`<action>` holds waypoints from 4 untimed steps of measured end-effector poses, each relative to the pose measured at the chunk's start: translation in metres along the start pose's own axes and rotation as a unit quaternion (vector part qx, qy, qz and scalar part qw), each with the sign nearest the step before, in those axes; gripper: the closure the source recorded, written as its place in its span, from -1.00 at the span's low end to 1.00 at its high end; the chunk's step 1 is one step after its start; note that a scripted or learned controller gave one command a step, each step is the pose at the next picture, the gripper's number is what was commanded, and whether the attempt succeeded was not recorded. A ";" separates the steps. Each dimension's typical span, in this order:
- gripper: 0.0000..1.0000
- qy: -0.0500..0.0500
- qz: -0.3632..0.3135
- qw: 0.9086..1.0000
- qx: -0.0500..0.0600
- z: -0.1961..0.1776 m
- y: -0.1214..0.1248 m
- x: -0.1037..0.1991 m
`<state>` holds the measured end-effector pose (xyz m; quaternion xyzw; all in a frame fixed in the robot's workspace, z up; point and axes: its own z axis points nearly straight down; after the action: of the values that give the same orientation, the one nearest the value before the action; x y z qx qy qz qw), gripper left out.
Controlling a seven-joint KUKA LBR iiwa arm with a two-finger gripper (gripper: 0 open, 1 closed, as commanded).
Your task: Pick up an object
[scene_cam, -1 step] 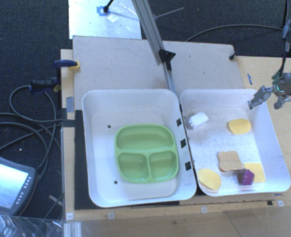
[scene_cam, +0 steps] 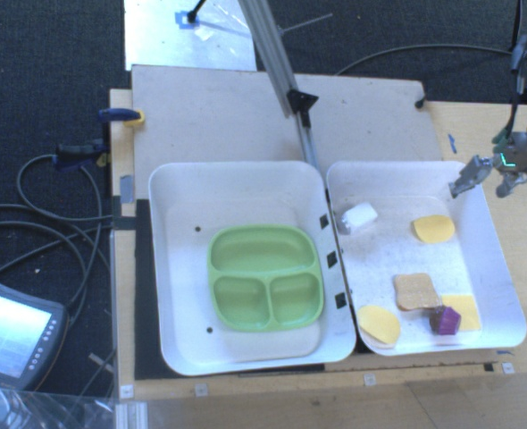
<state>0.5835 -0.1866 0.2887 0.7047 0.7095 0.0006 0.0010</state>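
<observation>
A: Hovering at 2 o'clock — gripper (scene_cam: 489, 175) over right bin (scene_cam: 505, 266) rim, fingers spread, nothing held.
B: Closest pick — yellow disc (scene_cam: 433, 230), 7 o'clock of gripper, apart.

Bright, even light (slightly soft focus).
</observation>
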 end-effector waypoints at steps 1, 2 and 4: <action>-1.00 0.001 0.003 1.000 0.003 0.062 -0.004 0.002; -1.00 0.001 0.003 1.000 0.003 0.115 -0.015 0.004; 1.00 0.000 0.003 1.000 -0.001 0.144 -0.011 0.000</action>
<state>0.5729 -0.1872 0.1449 0.7069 0.7073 0.0013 0.0022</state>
